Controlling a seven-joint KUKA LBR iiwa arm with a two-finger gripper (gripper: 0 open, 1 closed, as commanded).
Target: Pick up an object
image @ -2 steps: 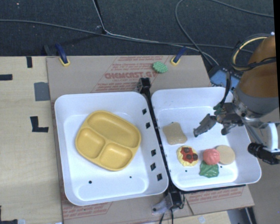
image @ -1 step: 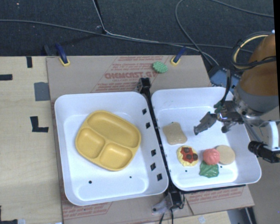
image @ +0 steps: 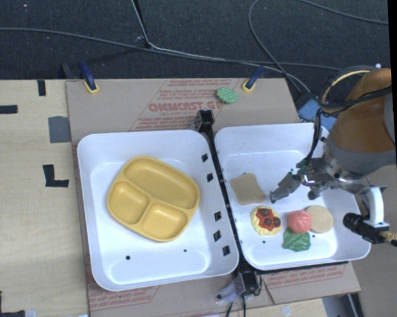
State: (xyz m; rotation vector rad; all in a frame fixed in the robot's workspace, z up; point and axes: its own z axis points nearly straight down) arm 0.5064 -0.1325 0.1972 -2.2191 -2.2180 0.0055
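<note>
Tool (image: 295,187) of the grey arm (image: 359,134) hangs low over the right bin (image: 251,139), its two dark fingers spread apart with nothing between them; one finger (image: 281,190) reaches toward the bin's middle, its tip just beside the tan toast slice (image: 246,188); the other finger sits nearer the arm's body. Landmark for the rest is that right bin; toast slice lies at its centre-left; small pizza-like yellow piece with red and dark spots (image: 265,221) lies toward its near edge, just below the toast; red tomato-like piece (image: 298,221) sits next to the yellow one, touching a green leafy piece (image: 296,241) beneath it; round tan biscuit-like disc (image: 319,219) touches the red piece on the side nearest the arm. Left bin (image: 97,194) adjoins the right bin along a black divider and holds a yellow three-compartment plate (image: 153,197); a green textured item (image: 227,96) lies beyond the right bin's far edge, on the cardboard sheet (image: 168,106) covering the tabletop (image: 21,219); black cables (image: 178,52) trail across the dark floor farther back.
</note>
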